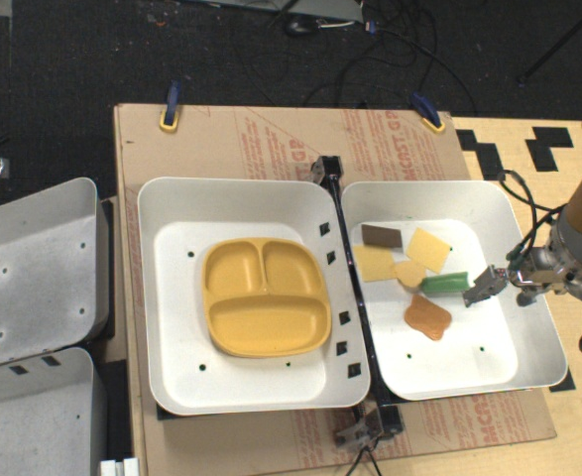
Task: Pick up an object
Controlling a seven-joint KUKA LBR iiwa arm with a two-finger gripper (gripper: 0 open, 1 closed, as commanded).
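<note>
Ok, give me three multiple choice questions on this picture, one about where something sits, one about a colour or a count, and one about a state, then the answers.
1. Where is the yellow divided plate?
A. in the left bin
B. in the right bin
C. on the floor

2. What colour is the cylinder next to the gripper?
A. red
B. green
C. blue

3. How does the yellow divided plate lie?
A. upside down
B. on its edge
C. flat, compartments facing up

Answers:
1. A, the plate lies in the middle of the left bin.
2. B, the short cylinder at the gripper's tip is green.
3. C, its three compartments show from above.
</note>
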